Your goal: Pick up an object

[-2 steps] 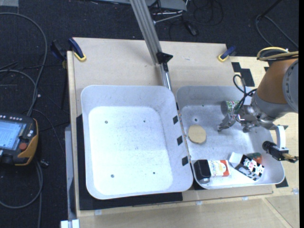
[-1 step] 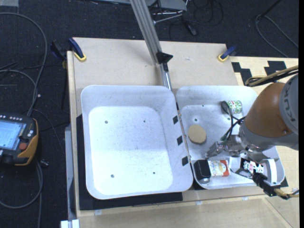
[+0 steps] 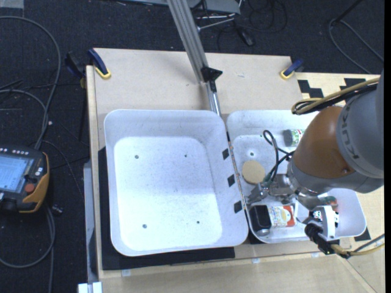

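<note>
The arm (image 3: pixel 335 148) is rising closest to the lens, reaching in from the right and leaning over the right bin (image 3: pixel 247 126), hiding much of that bin's floor. Its gripper (image 3: pixel 272 190) is pointing down into the bin's left half, among wires and metal parts. From this angle I cannot tell whether it is spread or closed, and nothing is showing as gripped.

Three things are lying around it. A tan disc (image 3: pixel 253 171) is sitting just beside the gripper on its far-left side, near the wall shared with the left bin (image 3: pixel 165 182). A black block (image 3: pixel 261 218) is resting in the near-left corner of the right bin. A red-and-white packet (image 3: pixel 283 215) is lying just to the right of the block, below the gripper. A small green-and-white item (image 3: pixel 294 137) is peeking out at the far side, beside the arm's orange band.

Both bins are sitting on the pale bench (image 3: pixel 153 78). A metal rail (image 3: pixel 189 32) is slanting down from the top towards the gap between them.
</note>
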Robot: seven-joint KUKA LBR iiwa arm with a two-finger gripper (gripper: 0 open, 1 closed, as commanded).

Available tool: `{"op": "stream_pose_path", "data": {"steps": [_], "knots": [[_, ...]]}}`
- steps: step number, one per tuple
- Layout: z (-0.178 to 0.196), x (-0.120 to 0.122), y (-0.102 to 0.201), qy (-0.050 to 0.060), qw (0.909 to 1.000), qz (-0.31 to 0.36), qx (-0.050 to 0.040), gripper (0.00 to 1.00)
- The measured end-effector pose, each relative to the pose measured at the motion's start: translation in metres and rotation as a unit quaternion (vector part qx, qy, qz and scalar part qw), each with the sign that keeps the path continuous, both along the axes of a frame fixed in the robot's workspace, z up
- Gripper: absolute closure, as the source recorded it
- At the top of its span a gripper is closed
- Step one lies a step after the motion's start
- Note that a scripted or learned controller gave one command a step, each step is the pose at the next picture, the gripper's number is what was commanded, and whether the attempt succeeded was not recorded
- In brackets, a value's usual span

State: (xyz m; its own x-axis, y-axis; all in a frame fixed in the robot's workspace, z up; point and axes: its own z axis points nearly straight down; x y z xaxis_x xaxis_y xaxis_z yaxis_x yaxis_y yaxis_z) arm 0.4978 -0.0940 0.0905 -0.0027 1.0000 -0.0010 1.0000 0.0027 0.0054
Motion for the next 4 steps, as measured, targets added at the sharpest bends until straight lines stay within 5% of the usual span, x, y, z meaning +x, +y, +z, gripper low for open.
{"op": "stream_pose_path", "data": {"steps": [1, 2, 3, 4], "knots": [[0.011, 0.0, -0.001, -0.001, 1.0, -0.001, 0.0001, 1.0], [0.12, 0.013, -0.08, -0.002, 1.0, -0.003, -0.0014, 1.0], [0.105, 0.07, -0.049, 0.003, 1.0, -0.003, 0.0005, 1.0], [0.097, 0.062, 0.106, 0.003, 1.0, 0.003, 0.0017, 1.0]]}}
